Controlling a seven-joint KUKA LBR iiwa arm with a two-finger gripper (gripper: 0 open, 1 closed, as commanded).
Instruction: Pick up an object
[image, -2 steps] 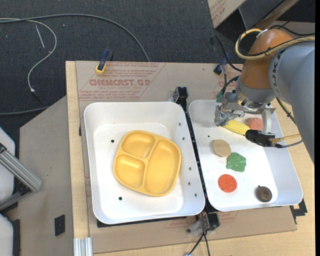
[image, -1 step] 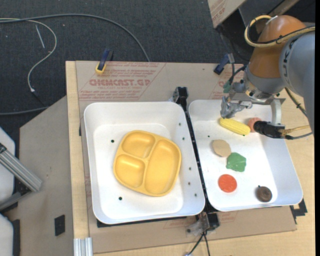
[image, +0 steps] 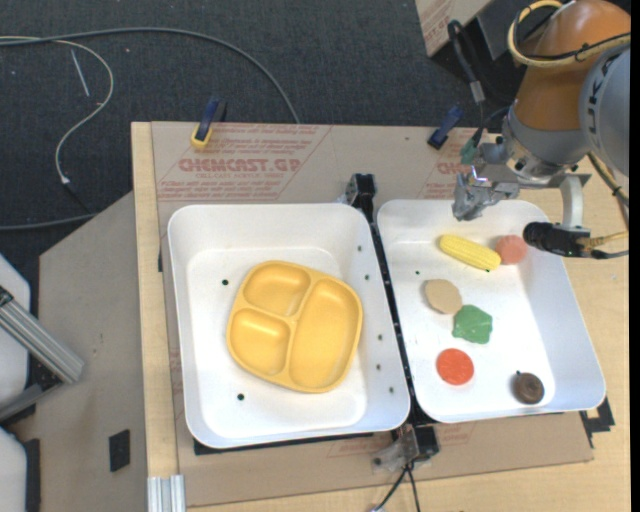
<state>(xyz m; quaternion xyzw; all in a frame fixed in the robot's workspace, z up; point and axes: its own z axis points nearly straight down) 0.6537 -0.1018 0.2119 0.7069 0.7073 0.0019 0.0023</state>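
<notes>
Dark carpet with loose cables is lying around the bench (image: 250, 150), which is carrying two shallow white bins side by side on a cardboard sheet. In the left bin (image: 190, 240) a yellow divided plate (image: 295, 325) is resting near the middle. The right bin (image: 570, 330) is holding the small objects: a yellow corn cob (image: 468, 252) and a pink piece (image: 510, 249) near the far edge, a tan piece (image: 441, 296) and a green piece (image: 472, 324) in the middle, a red disc (image: 455, 366) and a brown piece (image: 528, 386) near the front edge.

The gripper (image: 470, 205) is hanging over the far left corner of the right bin, just beside the corn cob. I cannot tell how it is set, and nothing is showing in it. So the picking seems not done yet; every object is lying in the bin.

For moving, the bin's far wall is close to the gripper, while the objects are sitting apart from each other, leaving open room.
</notes>
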